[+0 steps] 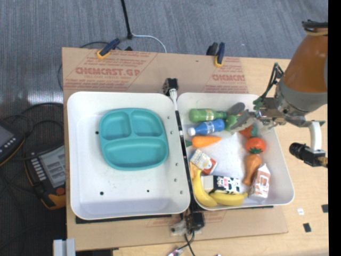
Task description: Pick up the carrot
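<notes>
while the carrot [205,141] lies on its side on the floor of the right-hand bin [285,181], near that bin's left wall and with its tip pointing right, it rests free of any grip, so the pick has by all appearances not been made. just behind it sits a blue bottle [209,127], and behind that a green bottle [206,114]; just in front of it lies a small snack packet [203,161], with a banana [205,190] curving along the near left corner and a black-and-white carton [227,184] beside it. further right stand a tomato [256,144], a drumstick [251,167] and a small juice carton [261,182]. the gripper [244,118] hangs over the far part of the same bin, to the right of the bottles and apart from the carrot; its fingers appear spread, with nothing seen between them. the grey arm with its orange band [311,60] reaches in from the right. the left-hand bin [85,196] holds a teal divided plate [133,138]. as judged from this layout, what remains is the whole of the task: travel toward the carrot, descent, closure, and lift.
</notes>
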You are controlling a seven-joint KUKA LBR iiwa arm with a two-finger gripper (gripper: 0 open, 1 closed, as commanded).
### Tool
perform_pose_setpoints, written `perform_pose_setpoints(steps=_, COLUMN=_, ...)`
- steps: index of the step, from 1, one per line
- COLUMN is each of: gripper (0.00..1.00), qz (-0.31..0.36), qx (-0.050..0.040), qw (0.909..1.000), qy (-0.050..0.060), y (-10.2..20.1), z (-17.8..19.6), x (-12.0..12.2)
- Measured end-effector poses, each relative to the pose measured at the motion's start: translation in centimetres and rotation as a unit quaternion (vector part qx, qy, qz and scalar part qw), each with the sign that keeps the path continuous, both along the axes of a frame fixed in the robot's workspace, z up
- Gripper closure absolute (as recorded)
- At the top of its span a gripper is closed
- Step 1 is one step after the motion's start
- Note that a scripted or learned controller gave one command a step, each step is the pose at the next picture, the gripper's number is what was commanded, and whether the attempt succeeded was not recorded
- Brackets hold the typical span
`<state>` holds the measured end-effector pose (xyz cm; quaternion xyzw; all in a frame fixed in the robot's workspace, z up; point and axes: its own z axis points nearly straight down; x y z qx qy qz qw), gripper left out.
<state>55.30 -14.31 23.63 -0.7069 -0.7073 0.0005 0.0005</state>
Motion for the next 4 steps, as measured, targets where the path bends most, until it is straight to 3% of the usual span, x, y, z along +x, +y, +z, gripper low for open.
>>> perform_pose_setpoints(steps=1, gripper=0.00, qz=-0.008, qx=0.0003, qw=1.0000, qy=0.001, y=4.7, z=-11.4, x=-0.8)
perform_pose_setpoints(steps=2, gripper=0.00, qz=-0.045, qx=0.0020, qw=0.9990, qy=-0.004, y=4.9, z=-14.4, x=1.4)
perform_pose_setpoints(steps=3, gripper=0.00, qz=-0.136, qx=0.0018, qw=0.9908, qy=-0.005, y=4.3, z=-14.4, x=4.2)
perform_pose_setpoints(steps=4, gripper=1.00, qz=-0.135, qx=0.0031, qw=0.9908, qy=-0.011, y=4.5, z=-13.1, x=4.6)
